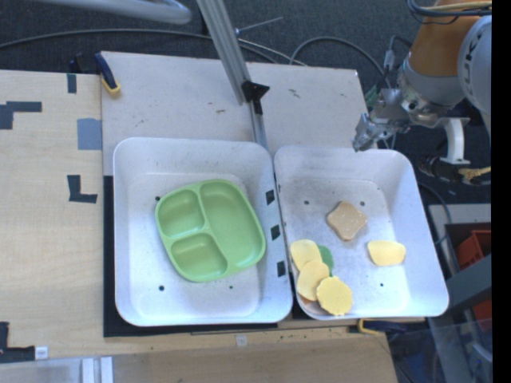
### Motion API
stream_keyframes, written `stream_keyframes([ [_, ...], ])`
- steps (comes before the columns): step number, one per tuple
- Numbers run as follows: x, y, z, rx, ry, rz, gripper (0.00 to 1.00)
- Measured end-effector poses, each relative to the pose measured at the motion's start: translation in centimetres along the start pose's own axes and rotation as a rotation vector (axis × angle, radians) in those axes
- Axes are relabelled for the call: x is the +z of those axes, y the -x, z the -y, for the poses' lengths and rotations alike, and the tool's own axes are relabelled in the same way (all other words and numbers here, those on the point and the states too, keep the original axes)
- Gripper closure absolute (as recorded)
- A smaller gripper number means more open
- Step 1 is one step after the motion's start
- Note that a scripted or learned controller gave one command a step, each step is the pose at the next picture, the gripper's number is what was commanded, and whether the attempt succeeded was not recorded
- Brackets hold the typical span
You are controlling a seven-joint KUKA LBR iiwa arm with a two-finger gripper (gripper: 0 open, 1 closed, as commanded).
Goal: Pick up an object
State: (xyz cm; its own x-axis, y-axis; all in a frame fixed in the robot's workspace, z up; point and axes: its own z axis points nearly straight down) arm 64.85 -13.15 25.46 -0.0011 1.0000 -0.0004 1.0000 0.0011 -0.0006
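Observation:
The right bin point(403, 178) holds a tan bread-like slice point(346, 220) near its middle and a yellow piece point(386, 253) to its right. Several round yellow slices point(319, 280) lie stacked at the bin's front left over something green point(326, 257). My gripper point(367, 136) hangs over the far edge of the right bin, well behind the tan slice, with nothing seen in it. The grey arm with its orange band point(447, 30) comes in from the upper right.
The left bin point(128, 214) holds a green divided tray point(210, 230). A slanted metal pole point(227, 42) ends at a black clamp point(254, 92) behind the bins. Cables trail across the dark floor at the back.

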Motion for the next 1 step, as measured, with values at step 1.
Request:
stream_keyframes([
  [1, 0.50, -4.69, 0.67, -0.004, -0.001, -0.001, 1.00],
])
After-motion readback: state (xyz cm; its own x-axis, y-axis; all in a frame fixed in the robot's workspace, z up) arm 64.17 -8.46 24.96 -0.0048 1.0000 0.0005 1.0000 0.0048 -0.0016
